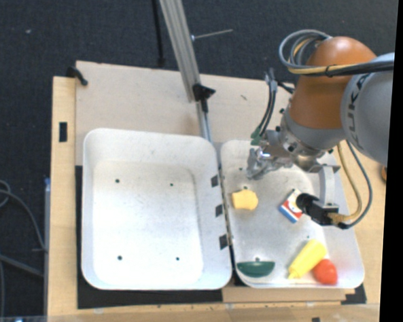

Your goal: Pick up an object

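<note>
The right bin [339,250] holds several small objects. A yellow chunk [245,200] lies near its left wall. A white, blue and red block [291,209] sits in the middle. At the front lie a dark green lid-like piece [255,267], a yellow bottle shape [306,258] and a red ball [326,271]. My gripper [257,164] hangs over the bin's back left part, above and slightly right of the yellow chunk. Nothing shows between its fingers.
The left bin [147,211] stands beside the right one. A slanted aluminium pole [183,50] rises from the bench behind the bins. A black part [321,212] on the arm's cable reaches over the right bin.
</note>
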`<state>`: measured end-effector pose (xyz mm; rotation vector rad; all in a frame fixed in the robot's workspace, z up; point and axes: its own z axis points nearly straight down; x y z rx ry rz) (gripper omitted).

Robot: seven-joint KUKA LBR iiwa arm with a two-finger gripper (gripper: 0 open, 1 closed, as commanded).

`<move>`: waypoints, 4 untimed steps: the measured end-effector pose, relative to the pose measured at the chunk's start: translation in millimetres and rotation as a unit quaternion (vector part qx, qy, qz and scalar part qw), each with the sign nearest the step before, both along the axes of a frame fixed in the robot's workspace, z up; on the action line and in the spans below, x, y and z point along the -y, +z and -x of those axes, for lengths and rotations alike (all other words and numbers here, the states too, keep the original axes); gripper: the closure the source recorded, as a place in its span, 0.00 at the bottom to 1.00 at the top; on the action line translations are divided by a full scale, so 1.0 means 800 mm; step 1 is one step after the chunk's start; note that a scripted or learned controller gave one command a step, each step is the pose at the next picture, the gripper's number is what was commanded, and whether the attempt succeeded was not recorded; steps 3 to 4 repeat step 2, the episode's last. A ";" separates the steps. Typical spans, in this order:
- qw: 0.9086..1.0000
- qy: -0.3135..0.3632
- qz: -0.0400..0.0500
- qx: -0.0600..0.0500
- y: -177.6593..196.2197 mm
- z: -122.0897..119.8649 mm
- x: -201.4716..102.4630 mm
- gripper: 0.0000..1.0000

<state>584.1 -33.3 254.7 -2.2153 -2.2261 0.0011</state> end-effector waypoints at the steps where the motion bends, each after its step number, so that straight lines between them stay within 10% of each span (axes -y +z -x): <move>1: 1.000 0.001 -0.001 0.001 0.008 0.035 -0.054 1.00; 2: 1.000 0.001 0.000 0.000 0.001 0.052 -0.112 1.00; 4: 1.000 0.001 0.000 0.000 0.001 0.052 -0.112 1.00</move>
